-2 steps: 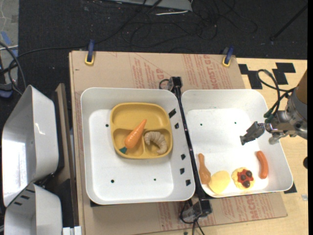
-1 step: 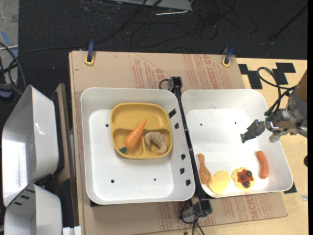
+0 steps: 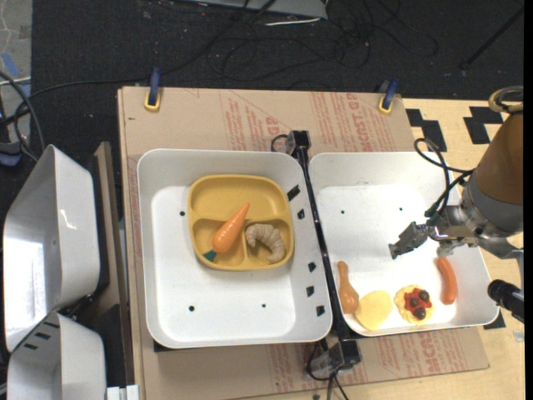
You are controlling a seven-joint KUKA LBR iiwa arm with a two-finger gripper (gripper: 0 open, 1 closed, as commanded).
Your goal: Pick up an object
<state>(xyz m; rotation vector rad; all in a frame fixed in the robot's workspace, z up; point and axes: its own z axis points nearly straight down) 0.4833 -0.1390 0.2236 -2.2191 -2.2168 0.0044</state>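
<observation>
My gripper [image 3: 408, 242] hangs over the middle of the right bin [image 3: 366, 177], reaching in from the right, with nothing visible between its dark fingers. Along that bin's front edge lie a chicken drumstick [image 3: 346, 286], a pale yellow round piece [image 3: 375, 308], a small pizza-like disc with dark toppings [image 3: 415, 302] and a red sausage [image 3: 448, 279]. In the left bin [image 3: 166, 307] a yellow divided plate [image 3: 237, 192] holds a carrot [image 3: 231, 227] and a pale shrimp-like piece [image 3: 266, 240].
The bins stand on a cardboard-covered bench [image 3: 250, 115] held by yellow clamps [image 3: 152, 98] at the back. White containers [image 3: 50, 232] stand off the bench at left. Cables lie on the dark floor behind.
</observation>
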